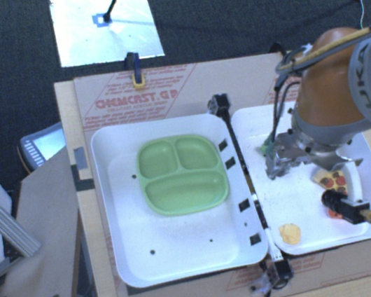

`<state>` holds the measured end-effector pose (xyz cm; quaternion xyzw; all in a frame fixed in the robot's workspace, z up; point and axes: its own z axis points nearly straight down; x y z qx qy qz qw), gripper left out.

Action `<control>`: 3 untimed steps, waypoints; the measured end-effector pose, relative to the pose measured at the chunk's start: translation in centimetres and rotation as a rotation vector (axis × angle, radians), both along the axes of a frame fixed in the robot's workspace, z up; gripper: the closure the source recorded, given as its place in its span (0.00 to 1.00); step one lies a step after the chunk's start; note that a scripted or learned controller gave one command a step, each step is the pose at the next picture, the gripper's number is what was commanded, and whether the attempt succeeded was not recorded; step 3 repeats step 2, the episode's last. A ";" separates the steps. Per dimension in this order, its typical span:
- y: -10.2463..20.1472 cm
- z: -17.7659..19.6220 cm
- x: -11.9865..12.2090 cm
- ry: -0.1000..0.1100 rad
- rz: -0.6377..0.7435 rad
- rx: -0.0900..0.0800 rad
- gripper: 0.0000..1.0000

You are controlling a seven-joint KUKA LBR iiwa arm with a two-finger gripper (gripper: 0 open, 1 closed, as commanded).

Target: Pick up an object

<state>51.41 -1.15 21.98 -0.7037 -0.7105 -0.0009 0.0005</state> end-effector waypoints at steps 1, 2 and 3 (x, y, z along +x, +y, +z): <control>5.2 -0.9 0.6 0.000 0.000 -0.001 1.00; 9.6 -0.1 0.9 -0.001 0.000 0.000 1.00; 9.6 -0.1 0.9 -0.001 0.000 0.000 1.00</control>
